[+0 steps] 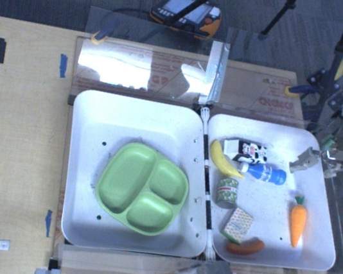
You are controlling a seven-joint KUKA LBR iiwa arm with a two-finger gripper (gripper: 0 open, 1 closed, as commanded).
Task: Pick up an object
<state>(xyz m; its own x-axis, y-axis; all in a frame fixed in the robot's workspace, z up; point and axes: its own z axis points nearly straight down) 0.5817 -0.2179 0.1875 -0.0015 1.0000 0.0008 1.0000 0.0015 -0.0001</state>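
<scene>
My arm is sitting mostly cut off at the right edge. My gripper [305, 161] is hovering over the right bin [321, 252]; I cannot tell its finger spacing. The carrot [297, 224] is lying below it, untouched.
</scene>
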